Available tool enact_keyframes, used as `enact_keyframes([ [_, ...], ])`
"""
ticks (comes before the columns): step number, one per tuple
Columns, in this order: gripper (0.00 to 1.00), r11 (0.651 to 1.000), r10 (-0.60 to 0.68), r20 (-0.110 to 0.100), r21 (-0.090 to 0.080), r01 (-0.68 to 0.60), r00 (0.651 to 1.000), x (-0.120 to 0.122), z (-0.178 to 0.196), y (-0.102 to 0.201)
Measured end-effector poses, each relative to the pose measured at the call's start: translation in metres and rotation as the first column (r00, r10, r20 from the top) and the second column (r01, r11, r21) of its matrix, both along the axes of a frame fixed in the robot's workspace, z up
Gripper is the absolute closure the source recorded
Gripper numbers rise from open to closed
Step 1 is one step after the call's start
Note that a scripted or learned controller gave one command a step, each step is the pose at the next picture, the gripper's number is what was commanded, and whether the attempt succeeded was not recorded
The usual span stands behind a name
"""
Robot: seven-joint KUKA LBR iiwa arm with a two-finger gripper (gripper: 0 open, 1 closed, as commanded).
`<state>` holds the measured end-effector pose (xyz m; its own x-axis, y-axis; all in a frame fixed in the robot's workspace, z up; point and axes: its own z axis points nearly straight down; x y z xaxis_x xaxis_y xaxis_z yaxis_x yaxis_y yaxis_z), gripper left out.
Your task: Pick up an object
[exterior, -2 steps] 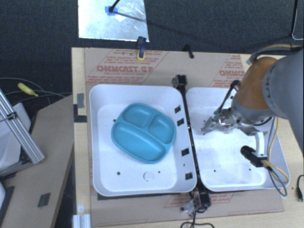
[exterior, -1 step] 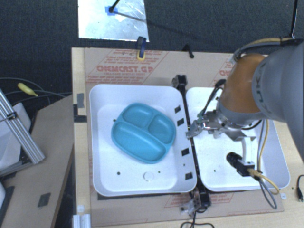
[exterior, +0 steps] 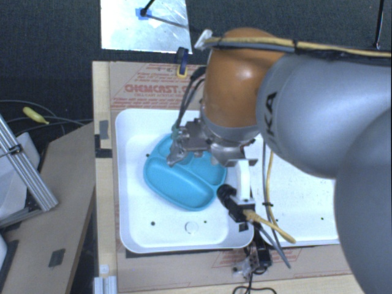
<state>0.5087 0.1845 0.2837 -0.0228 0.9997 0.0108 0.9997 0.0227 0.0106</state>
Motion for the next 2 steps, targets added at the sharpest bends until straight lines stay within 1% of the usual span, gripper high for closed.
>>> enact_keyframes([
  [1, 0.0, 1.0, -0.018, 0.007, -0.003, 0.018, 1.0, -0.0213, 0.1397, -0.0199],
  [2, 1.0, 1.0, -0.012, -0.004, -0.008, 0.012, 1.0, -0.0213, 0.1422, -0.0191],
])
